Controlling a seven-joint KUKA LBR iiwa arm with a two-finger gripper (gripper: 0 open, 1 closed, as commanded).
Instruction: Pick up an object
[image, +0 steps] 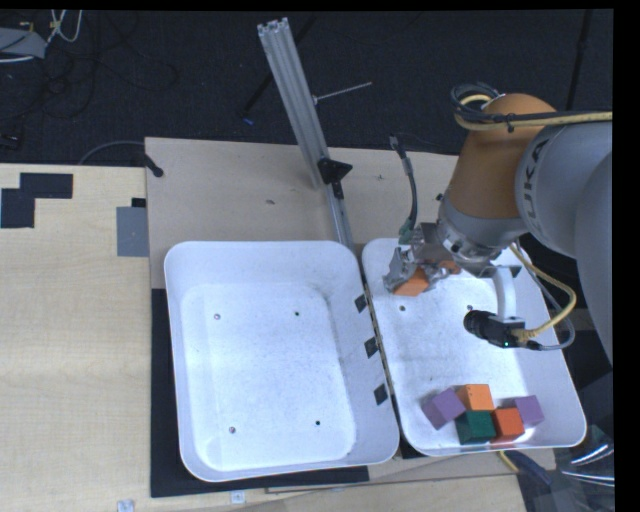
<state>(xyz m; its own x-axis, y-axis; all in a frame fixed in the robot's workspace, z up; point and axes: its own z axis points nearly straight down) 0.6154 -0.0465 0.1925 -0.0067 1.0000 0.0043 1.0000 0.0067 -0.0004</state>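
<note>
A: Where is the pincer (408, 272)?

B: Over the upper left part of the right bin (560, 420), near the wall that meets the left bin (185, 270). The grey arm (560, 170) with its orange band (490, 160) comes down to it from the right and above.

A: Has it hold of anything?

B: An orange block (411, 285) sits right at its tip, touching or nearly so, on the lower side of the metal fingers. Whether the block is between the fingers or only lying beneath them on the bin floor, I cannot tell, and I cannot tell how far the pincer stands open either; the wrist hides that part.

A: And the other blocks?

B: Well below and to the right of the pincer, clustered in the lower right corner of the same bin: a purple block (443, 407) on the left of the cluster, an orange cube (477, 397) just beside it, a green block (476, 427) below that, another orange block (509, 423) touching the green one, and a second purple block (528, 409) at the far right.

A: Anything else close by?

B: A black cable fitting (490, 325) hangs to the lower right of the pincer, over the bin. A slanted aluminium rail (300, 110) rises from the desk (70, 330) up and to the left of it.
</note>
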